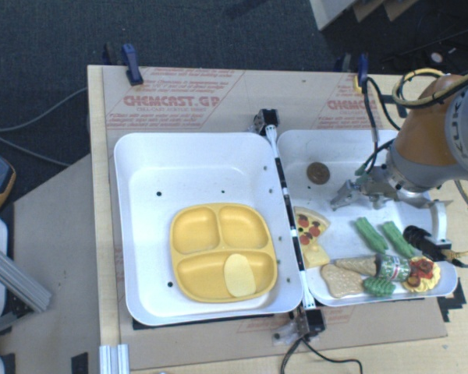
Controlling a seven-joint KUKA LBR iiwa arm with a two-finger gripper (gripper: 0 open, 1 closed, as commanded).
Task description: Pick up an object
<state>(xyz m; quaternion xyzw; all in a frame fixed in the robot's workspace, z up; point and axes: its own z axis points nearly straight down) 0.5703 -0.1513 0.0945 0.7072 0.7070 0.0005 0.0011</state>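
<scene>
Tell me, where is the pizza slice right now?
The triangular toy pizza slice lies in the right white bin, against its left wall, just below the small round brown cookie.

a robotics lab: clamped board (179,100) on the bench, two white bins (140,209), loose cables (31,115), dark carpet (101,14)
</scene>
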